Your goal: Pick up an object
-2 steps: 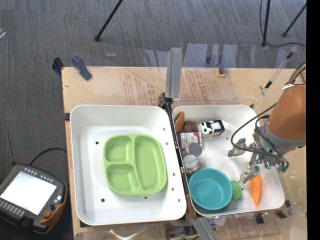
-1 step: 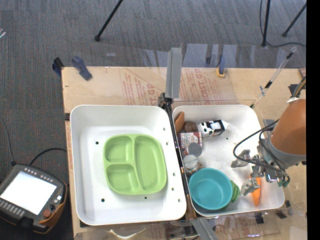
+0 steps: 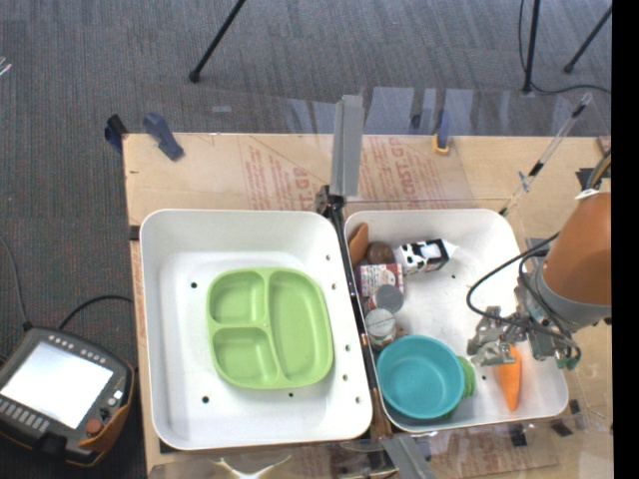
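My gripper [image 3: 519, 345] hangs low over the right side of the right bin [image 3: 479, 230], its fingers spread open. An orange toy carrot [image 3: 511, 382] lies on the bin floor, its upper end right below the gripper between the spread fingers and its tip pointing toward the front wall. Nothing is gripped. Further left in the same bin sit a teal bowl [image 3: 421, 375] with a green piece [image 3: 466, 377] at its right rim, a black-and-white cow toy [image 3: 423, 254], a small can [image 3: 380, 323] and a brown item [image 3: 357, 239].
The left bin [image 3: 170, 247] holds a light green divided plate [image 3: 270, 327]. A thin wall separates the two bins. Cables loop from the arm over the right bin's right side. A tablet controller [image 3: 55, 392] lies on the floor at the lower left.
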`<state>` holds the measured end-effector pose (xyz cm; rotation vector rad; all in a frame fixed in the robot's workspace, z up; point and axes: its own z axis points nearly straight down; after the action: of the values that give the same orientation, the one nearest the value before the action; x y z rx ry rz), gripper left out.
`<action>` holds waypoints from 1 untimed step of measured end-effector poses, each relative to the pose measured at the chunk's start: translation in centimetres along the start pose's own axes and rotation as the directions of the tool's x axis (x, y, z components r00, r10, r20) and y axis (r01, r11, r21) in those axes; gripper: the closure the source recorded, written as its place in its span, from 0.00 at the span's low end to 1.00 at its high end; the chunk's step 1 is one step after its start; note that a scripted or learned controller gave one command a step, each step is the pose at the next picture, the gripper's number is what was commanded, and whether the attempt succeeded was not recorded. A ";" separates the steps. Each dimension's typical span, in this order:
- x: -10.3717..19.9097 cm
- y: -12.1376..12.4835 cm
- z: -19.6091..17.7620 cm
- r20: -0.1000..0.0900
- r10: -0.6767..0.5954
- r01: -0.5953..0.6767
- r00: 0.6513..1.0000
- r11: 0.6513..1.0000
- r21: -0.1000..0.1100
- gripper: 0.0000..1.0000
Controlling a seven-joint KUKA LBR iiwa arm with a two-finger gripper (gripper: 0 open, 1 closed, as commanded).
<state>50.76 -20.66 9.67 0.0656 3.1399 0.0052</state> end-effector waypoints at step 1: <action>3.1 -0.4 1.1 -0.003 0.048 -0.048 0.999 0.999 0.001 1.00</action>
<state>47.66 -20.92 8.61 0.1414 3.1408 0.0041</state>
